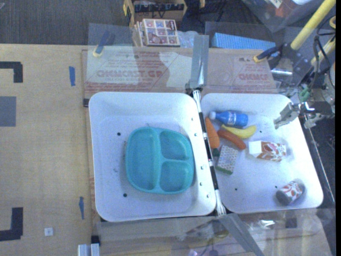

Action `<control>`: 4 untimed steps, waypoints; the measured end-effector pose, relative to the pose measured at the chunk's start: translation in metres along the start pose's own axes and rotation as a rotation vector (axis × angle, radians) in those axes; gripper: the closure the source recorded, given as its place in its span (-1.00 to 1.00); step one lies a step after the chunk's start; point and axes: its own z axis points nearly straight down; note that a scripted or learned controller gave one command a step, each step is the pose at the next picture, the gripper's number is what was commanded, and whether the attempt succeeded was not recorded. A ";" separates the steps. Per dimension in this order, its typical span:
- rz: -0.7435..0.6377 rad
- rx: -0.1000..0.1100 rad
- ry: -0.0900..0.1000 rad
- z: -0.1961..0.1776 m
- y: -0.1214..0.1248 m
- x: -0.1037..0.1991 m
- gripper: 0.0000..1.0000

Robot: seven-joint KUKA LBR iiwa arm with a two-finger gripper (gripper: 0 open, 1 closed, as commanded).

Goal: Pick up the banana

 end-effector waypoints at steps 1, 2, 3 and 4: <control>-0.029 0.000 0.000 0.101 0.054 0.037 -1.00; -0.156 -0.020 0.000 0.166 0.082 0.029 -1.00; -0.152 -0.024 -0.002 0.155 0.083 0.027 1.00; -0.462 -0.004 -0.002 0.087 0.083 0.090 1.00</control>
